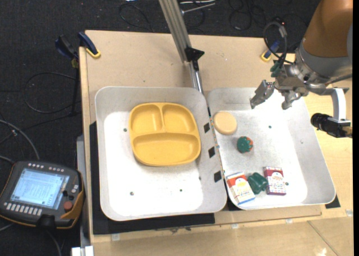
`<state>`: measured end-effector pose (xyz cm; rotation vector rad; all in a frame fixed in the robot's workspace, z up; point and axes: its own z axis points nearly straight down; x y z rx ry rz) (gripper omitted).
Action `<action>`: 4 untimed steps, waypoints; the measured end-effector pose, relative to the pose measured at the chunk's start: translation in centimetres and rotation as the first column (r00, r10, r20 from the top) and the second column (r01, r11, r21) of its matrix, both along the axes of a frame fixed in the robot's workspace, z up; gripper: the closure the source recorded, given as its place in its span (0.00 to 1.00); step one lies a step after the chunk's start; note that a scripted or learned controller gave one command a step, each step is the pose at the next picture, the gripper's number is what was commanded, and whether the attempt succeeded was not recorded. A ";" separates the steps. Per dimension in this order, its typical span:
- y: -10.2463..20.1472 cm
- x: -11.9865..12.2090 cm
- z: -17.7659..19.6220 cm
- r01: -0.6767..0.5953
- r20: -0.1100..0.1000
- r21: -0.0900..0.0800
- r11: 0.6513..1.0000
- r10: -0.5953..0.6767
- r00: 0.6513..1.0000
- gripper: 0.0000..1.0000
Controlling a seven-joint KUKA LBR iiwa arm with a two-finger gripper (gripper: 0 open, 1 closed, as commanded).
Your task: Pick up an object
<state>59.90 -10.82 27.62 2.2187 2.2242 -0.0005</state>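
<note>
Bright even overhead light, soft shadows, mild glare, slightly grainy

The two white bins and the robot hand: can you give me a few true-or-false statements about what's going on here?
1. The yellow divided plate lies in the left bin. True.
2. The gripper holds the tan round disc. False: its open fingers hold nothing, and the disc lies on the right bin floor, apart from them.
3. The green ball sits on the plate. False: it lies in the right bin, below the disc.
4. Two small cartons lie near the right bin's front edge, a dark green object between them. True.
</note>
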 end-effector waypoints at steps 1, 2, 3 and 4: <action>0.0 0.0 0.0 0.001 0.000 0.000 1.000 -0.001 1.000 0.00; 0.2 0.1 -6.4 0.003 -0.007 0.000 1.000 -0.003 1.000 0.00; -0.3 0.8 -12.3 0.003 -0.006 0.000 1.000 -0.003 1.000 0.00; -0.2 0.6 -17.7 0.003 -0.006 0.001 1.000 -0.003 1.000 0.00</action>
